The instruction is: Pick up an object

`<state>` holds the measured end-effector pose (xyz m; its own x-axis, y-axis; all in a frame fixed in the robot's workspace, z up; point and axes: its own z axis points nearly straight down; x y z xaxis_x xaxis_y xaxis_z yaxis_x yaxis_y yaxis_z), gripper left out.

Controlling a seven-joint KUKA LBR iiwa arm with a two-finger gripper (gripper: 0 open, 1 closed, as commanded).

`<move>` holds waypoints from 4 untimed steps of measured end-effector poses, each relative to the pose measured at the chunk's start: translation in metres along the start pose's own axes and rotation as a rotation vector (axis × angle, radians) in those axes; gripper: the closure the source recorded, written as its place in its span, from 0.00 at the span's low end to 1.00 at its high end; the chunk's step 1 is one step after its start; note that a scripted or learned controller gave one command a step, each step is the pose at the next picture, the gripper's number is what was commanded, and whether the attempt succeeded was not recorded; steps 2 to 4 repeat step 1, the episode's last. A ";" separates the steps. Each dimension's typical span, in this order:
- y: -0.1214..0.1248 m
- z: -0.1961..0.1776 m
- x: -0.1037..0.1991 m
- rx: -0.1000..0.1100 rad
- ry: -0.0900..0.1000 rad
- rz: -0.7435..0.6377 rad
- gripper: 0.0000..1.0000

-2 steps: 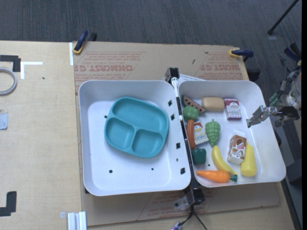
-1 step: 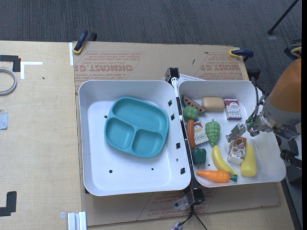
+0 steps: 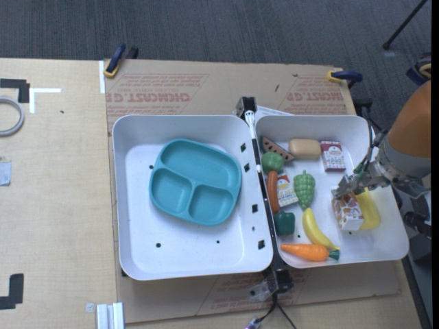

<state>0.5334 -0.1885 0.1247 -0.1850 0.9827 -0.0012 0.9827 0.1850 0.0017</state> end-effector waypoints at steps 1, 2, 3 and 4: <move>0.042 -0.059 0.065 0.001 0.000 0.275 1.00; 0.042 -0.059 0.065 0.001 0.000 0.275 1.00; 0.042 -0.059 0.065 0.001 0.000 0.275 1.00; 0.042 -0.059 0.065 0.001 0.000 0.275 1.00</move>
